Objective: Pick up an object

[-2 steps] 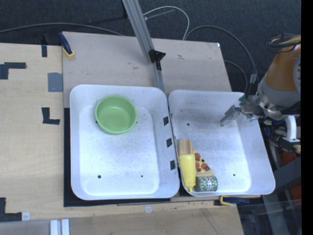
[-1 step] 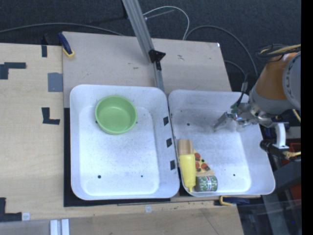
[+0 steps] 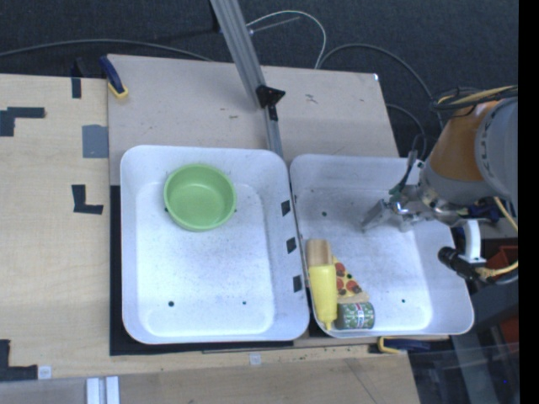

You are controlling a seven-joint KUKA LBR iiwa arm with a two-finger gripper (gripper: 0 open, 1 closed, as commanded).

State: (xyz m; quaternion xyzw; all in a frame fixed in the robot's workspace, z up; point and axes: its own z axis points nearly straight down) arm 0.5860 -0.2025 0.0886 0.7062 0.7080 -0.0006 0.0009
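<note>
- Bench (image 3: 210, 99): tan board across the middle of the frame, lighter wood panel at the left with dark tape marks, dark floor at the top and right.
- Left bin (image 3: 202, 310): shallow white tray, centre-left of the frame, speckled floor.
- Right bin (image 3: 404, 293): shallow white tray, centre-right, its left rim touching the left bin's right rim.
- Arm (image 3: 472, 154): grey body with an orange band, enters from the right edge at mid-height, sits over the right bin's upper right part.
- Metal pole (image 3: 244, 45): grey bar slanting from the top centre down to the seam between the two bins, black clamp partway along.
- Green bowl (image 3: 200, 196): upright, in the upper left part of the left bin.
- Gripper (image 3: 379, 215): low over the upper middle of the right bin, pointing left; finger state can't be told from this angle, nothing visible between them.
- Yellow bottle (image 3: 322, 291): lying along the right bin's left wall, lower left corner.
- Flat card with red spots (image 3: 347, 284): just right of the bottle, touching it.
- Small green can (image 3: 355, 316): on its side at the lower end of the bottle, against the bin's bottom rim.
- All three small items well apart from the gripper, below and left of it.
</note>
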